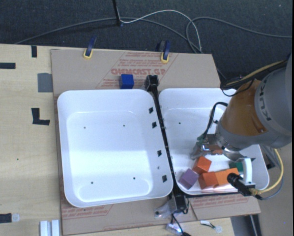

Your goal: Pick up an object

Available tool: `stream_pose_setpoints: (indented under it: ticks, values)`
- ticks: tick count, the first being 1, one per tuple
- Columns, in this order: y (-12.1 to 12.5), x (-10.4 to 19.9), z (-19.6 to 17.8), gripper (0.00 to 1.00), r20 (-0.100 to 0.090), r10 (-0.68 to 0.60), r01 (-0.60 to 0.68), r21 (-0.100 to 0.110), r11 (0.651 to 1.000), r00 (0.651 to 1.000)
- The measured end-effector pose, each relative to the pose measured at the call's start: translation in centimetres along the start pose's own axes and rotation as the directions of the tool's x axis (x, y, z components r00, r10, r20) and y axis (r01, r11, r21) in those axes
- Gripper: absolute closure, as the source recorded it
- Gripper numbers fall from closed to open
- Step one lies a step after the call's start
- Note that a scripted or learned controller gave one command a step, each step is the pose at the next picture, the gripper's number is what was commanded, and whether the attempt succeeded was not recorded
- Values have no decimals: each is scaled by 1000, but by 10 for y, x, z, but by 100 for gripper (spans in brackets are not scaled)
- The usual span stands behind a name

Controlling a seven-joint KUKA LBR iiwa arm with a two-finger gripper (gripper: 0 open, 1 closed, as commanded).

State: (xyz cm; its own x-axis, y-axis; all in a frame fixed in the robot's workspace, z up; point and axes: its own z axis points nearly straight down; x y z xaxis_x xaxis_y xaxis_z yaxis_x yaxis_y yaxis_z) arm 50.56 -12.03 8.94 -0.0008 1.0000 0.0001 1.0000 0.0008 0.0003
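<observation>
- The desk (pixel 19 181) carries a brown cardboard sheet (pixel 186 68) with red print, and two shallow white bins sit side by side on it.
- The left bin (pixel 63 146) and the right bin (pixel 186 95) touch along their inner rims, where a row of small black clips (pixel 159 132) runs.
- The arm (pixel 270 107) comes in from the right, its orange band (pixel 240 114) above the right bin.
- The gripper (pixel 204 149) is low inside the right bin, over its near half, just above a cluster of blocks.
- Whether the gripper is open or closed cannot be told from this angle, and no object is seen held in it.
- An orange block (pixel 202 164) lies just below the gripper, very close to it; whether they touch is unclear.
- A purple block (pixel 188 178) rests at the near left corner of the right bin, beside the orange block.
- A red-orange block (pixel 213 180) lies along the near wall, just right of the purple one.
- A green object (pixel 238 166) shows partly behind the arm's hardware, to the right of the blocks.
- A blue cube (pixel 127 80) stands outside the bins on the cardboard, just behind the left bin's far rim.
- Two blue-and-yellow clamps (pixel 89 48) grip the cardboard's far edge.
- Thin cables (pixel 152 16) trail over the dark floor beyond the desk.
</observation>
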Motion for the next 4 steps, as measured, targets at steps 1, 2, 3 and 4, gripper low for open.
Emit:
stream_pose_setpoints:
  ticks: [1,2,3,4]
  values:
    - [-18,6,0,0,0,0,0,-1,1000,1000]
    - [-12,-11,0,0,0,0,0,-2,1000,1000]
    - [-9,-13,0,0,0,0,0,0,1000,1000]
    - [-9,-13,0,0,0,0,0,0,1000,1000]
